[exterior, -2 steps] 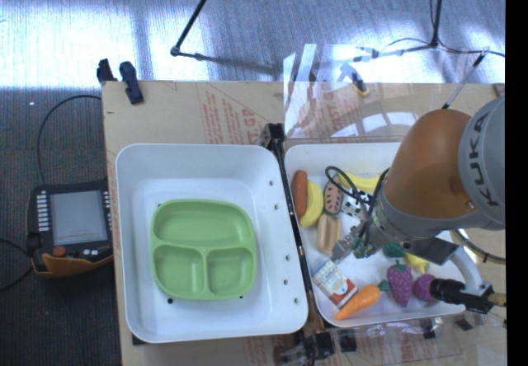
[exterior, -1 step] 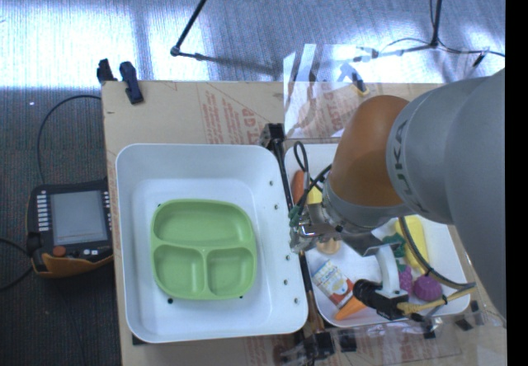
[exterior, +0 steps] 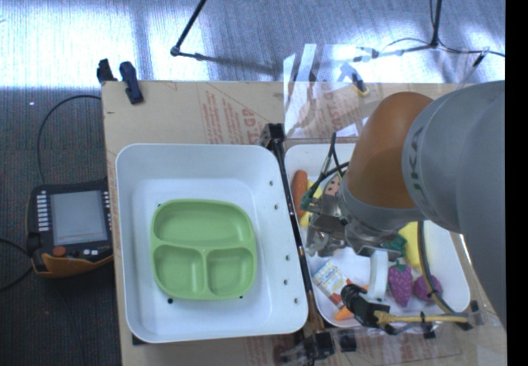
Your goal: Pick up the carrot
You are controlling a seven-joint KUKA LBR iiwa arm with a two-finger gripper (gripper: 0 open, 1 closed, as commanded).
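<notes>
The carrot [exterior: 299, 185], a short orange stick, lies upright in the picture along the left wall of the right bin [exterior: 452, 261], near its far corner. My gripper [exterior: 324, 227] hangs low over that bin's left half, just to the right of and slightly nearer than the carrot. The grey wrist with its orange band [exterior: 388, 158] covers the middle of the bin. Its metal head hides the carrot's near end, so I cannot tell whether it touches the carrot.
The left bin [exterior: 128, 191] holds a green divided plate [exterior: 204, 249]. In the right bin, purple grapes [exterior: 400, 282], a yellow fruit [exterior: 411, 242], a white bottle [exterior: 378, 274] and a small printed box [exterior: 327, 276] crowd the near side. A teach pendant [exterior: 73, 224] lies left of the bench.
</notes>
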